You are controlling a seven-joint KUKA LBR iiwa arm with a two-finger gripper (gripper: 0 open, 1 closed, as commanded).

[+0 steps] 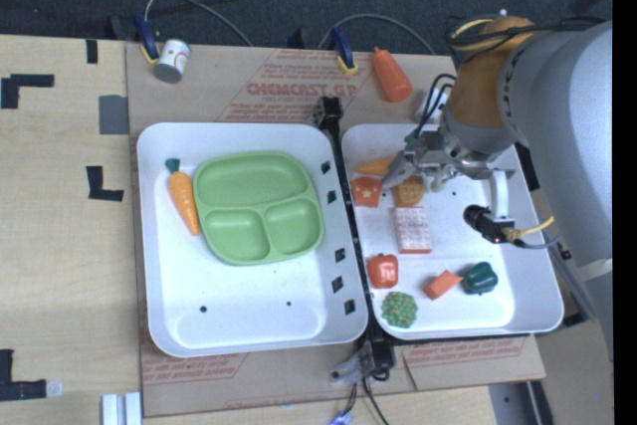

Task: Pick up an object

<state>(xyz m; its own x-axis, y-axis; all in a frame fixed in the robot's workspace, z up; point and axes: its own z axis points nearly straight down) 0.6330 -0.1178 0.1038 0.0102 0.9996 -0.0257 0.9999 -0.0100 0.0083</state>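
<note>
Camera view takes the green divided plate [259, 206] in the left bin [159, 294] as its landmark. Touching the plate's left rim lies a carrot [183, 199], tip toward the near edge. Well to the plate's right, across the bins' shared wall, the right bin [528, 309] holds the loose pieces: a red square block [365, 192], a tan block [409, 193], a pink wafer-like slab [413, 230], a red tomato-like piece [383, 270], a green broccoli head [400, 309], an orange wedge [440, 285] and a dark green pepper [480, 278]. The gripper [410, 168] hangs over the tan block, farther right of the plate; whether its fingers are parted or closed cannot be told, and nothing is seen between them. An orange bottle-shaped toy [392, 76] lies outside the bins, beyond the plate's far right.
</note>
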